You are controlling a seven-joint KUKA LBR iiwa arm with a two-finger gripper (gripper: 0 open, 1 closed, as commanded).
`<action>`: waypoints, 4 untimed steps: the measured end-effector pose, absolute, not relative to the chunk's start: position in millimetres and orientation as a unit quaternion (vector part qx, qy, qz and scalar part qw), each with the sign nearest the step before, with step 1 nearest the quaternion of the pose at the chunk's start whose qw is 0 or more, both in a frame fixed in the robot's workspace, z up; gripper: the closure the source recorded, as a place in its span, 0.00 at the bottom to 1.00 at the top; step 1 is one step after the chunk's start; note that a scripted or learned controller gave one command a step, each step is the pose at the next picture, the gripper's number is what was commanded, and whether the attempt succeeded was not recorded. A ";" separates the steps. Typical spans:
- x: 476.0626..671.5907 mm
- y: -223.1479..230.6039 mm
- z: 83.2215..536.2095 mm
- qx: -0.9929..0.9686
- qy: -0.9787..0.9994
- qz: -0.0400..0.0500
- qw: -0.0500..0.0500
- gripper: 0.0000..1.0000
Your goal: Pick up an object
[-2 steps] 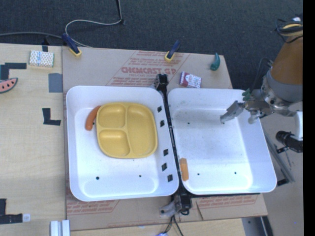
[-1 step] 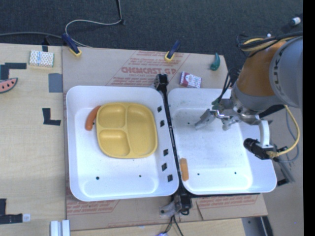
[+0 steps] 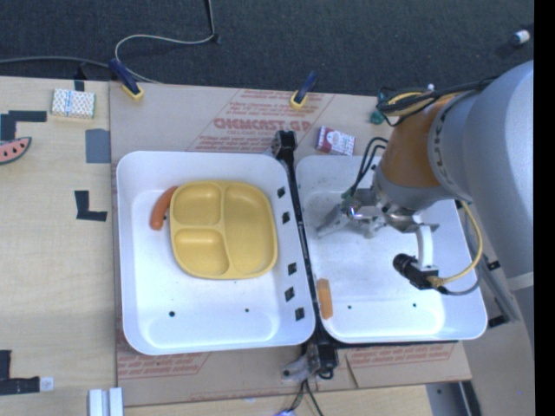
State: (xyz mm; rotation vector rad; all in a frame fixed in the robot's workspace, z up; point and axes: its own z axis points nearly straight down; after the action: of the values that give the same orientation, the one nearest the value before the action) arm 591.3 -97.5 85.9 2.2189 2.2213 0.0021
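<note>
The pincer [image 3: 334,222] is seen low in the right bin [image 3: 451,319], its state not discernible; the small orange piece [image 3: 324,297] lies just below it, long axis upright.

Grey arm [image 3: 486,137] extended in from right, orange band [image 3: 414,150] seen above wrist; gripper [image 3: 334,219] lowered and angled toward left, metal fingers [image 3: 328,225] seen close together, nothing gripped between
</note>
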 end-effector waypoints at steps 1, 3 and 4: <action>591.3 -98.3 95.5 0.707 0.707 0.000 0.001 1.00; 590.9 -96.8 113.5 0.706 0.708 0.000 0.000 1.00; 571.0 -95.5 86.5 0.707 0.707 0.001 0.001 1.00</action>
State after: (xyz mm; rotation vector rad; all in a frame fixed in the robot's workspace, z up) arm 571.0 -95.5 86.5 2.2186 2.2207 0.0020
